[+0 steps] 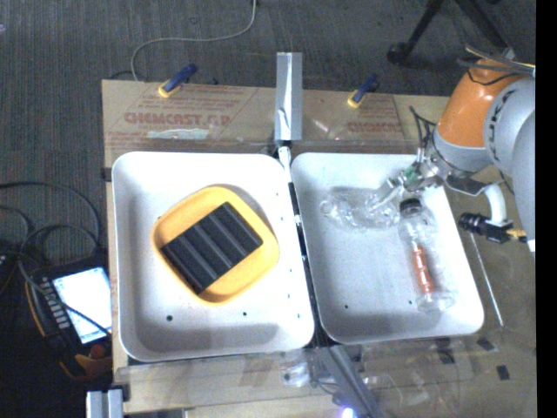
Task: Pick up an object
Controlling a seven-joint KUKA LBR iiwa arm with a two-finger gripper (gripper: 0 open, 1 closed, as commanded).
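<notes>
**Claw over the right bin's upper corner**

At lower right, a clear bottle lies in the right bin. The left bin holds a yellow-and-black tray. Farther up, crumpled clear plastic reaches toward the gripper; its grip state cannot be told.

Two blue clamps sit on the cardboard sheet at the counter's back edge. A lit tablet lies on the floor, left of the bins.
</notes>
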